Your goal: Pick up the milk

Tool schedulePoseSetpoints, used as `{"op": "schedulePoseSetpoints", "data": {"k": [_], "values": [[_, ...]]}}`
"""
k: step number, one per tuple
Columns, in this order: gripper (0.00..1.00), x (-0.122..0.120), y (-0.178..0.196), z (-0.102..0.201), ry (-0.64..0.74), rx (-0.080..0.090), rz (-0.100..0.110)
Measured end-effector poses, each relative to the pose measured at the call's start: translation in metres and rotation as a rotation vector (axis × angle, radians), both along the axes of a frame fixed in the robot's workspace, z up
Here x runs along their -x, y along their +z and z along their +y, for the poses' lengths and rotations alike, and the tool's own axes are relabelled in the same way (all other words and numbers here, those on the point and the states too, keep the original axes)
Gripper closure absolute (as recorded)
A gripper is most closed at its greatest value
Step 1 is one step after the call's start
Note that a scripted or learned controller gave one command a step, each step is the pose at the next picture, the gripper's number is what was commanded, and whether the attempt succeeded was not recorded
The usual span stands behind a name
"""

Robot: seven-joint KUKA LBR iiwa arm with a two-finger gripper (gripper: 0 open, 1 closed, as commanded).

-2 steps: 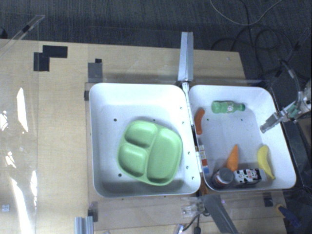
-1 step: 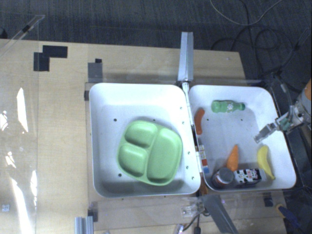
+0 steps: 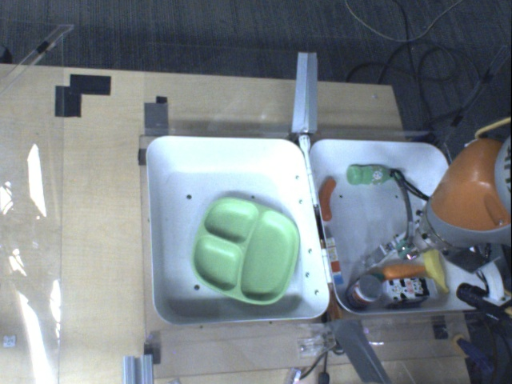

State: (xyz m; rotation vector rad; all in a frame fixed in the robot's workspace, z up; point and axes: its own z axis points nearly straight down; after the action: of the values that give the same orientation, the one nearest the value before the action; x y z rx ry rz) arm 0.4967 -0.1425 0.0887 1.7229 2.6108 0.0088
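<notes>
Gripper (image 3: 400, 250) is down inside the right bin (image 3: 362, 218), low in its front-right part, wires and metal bits bunched round it. Wide or pinched? Can't tell from this angle, too cluttered, and nothing can be seen clamped in it.

Right below it lies an orange stick (image 3: 404, 270), flat, crosswise, touching or nearly touching the gripper's tip. A yellow piece (image 3: 434, 266) sits at the stick's right end. Just under the stick, against the bin's front wall, is a white box (image 3: 404, 292) w/ dark print. Prob. the milk, but too small to be sure. A dark round can (image 3: 364, 290) sits beside the box on its left, near the front-left corner of that bin.

Further out: a red-orange piece (image 3: 326, 198) along the bin's left wall, and a green bottle (image 3: 368, 174) on its side near the back wall, well apart from the gripper.

The arm (image 3: 472, 194), orange band and all, hangs over the bin's right edge.

In the left bin (image 3: 172, 214) there's a green divided tray (image 3: 246, 250), three sections, sitting toward the front-right. Both bins sit side by side on the tabletop (image 3: 88, 214), toward its right side.
</notes>
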Motion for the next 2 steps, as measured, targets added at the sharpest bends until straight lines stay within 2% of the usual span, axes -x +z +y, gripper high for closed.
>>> {"op": "schedulePoseSetpoints", "data": {"k": [1,2], "values": [[0.00,-0.072,0.000,0.024,-0.322,-0.007,0.000],[0.00,-0.097,0.158,-0.012,-0.510,-0.005,0.006]]}}
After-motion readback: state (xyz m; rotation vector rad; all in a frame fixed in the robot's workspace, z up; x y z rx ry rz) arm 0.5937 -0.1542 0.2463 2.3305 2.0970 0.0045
